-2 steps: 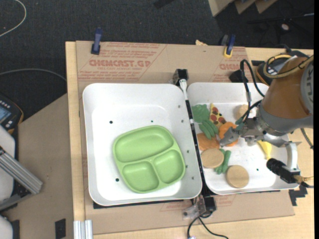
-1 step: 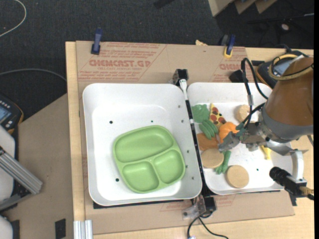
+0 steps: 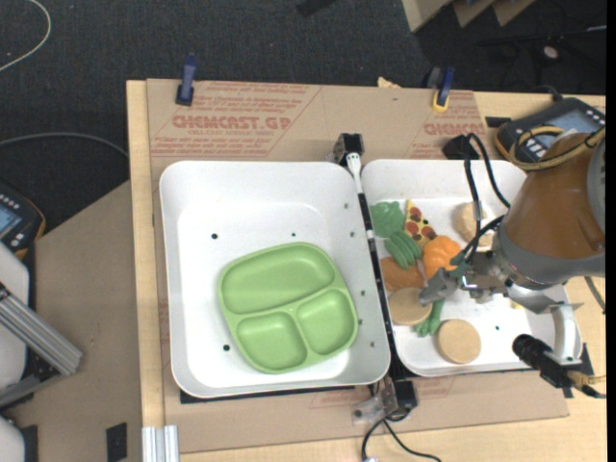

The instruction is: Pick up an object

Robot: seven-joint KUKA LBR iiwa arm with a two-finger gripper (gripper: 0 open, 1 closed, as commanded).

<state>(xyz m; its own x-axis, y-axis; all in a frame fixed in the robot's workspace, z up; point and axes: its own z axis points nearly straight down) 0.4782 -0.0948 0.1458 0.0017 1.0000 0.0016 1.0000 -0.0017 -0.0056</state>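
While the grey KUKA arm with its orange band (image 3: 558, 210) reaches in over the right-hand shallow white bin (image 3: 500, 349), its two-finger gripper (image 3: 445, 287) sits low among a cluster of small toy-food pieces near that bin's left wall. The dark fingers (image 3: 438, 285) appear parted, tips pointing toward the pile; nothing can be seen clamped between them, though the small scale leaves this uncertain.

Candidate objects lie crowded together: a round orange fruit-like piece (image 3: 441, 253) just beside the gripper, a green leafy plastic piece (image 3: 393, 227) behind it, a pale tan flat disc (image 3: 410, 308) directly below the fingertips, a second tan disc (image 3: 459, 341) nearer the front rim, and a slender green stalk (image 3: 429, 318) between the two discs.

The left-hand white bin (image 3: 192, 258) carries only a light green three-compartment plastic plate (image 3: 287, 304), well apart from the gripper.

For a sound grasp, judged from this arrangement, the fingers should straddle one piece alone, preferably the rounded orange one, which offers opposing sides. The flat discs give little edge to pinch. Neighbouring pieces touching the target may be nudged or wedged during closure, so descent should be centred and closure complete before lifting.
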